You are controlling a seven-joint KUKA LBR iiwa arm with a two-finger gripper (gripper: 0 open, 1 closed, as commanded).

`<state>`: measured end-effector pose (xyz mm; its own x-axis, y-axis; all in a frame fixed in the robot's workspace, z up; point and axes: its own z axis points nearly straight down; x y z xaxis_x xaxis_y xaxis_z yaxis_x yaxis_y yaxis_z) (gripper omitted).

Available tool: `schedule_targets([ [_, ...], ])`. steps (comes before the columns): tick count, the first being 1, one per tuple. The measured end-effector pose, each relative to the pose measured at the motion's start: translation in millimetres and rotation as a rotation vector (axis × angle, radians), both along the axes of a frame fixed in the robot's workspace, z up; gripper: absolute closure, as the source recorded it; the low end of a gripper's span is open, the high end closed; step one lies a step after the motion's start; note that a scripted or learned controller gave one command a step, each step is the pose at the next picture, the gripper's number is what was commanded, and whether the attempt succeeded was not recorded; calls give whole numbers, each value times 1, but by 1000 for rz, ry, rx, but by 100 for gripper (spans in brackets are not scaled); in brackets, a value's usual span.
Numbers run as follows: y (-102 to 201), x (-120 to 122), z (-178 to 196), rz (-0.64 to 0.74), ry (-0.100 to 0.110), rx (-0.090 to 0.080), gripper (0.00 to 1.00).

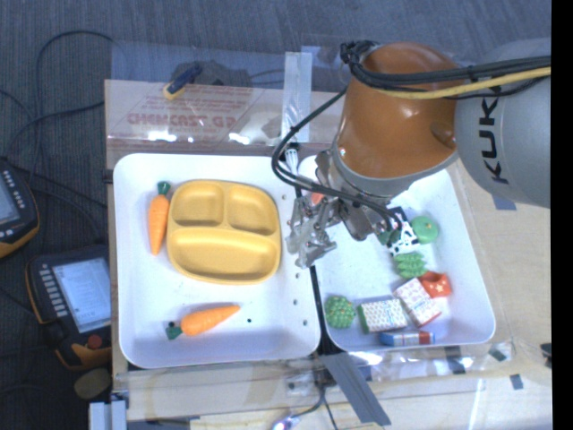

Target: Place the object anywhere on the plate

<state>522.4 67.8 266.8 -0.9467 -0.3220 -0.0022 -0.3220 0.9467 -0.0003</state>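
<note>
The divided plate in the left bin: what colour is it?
Yellow, all over; the plate shows best in the camera view.

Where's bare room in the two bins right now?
Left bin: bare floor right of the lower carrot, and a strip between the yellow plate and that carrot. Right bin: open middle below the tool; crowded along the front and right with toys.
</note>
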Motion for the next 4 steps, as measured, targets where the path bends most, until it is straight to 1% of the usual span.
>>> schedule_targets([
  [1,-14,-23,60,-73,-2,1,100],
  [2,25,-29,-5,-22,1,1,100],
  [3,38,-25,-6,-93,1,1,100],
  [4,76,-19,3,-9,0,0,100],
])
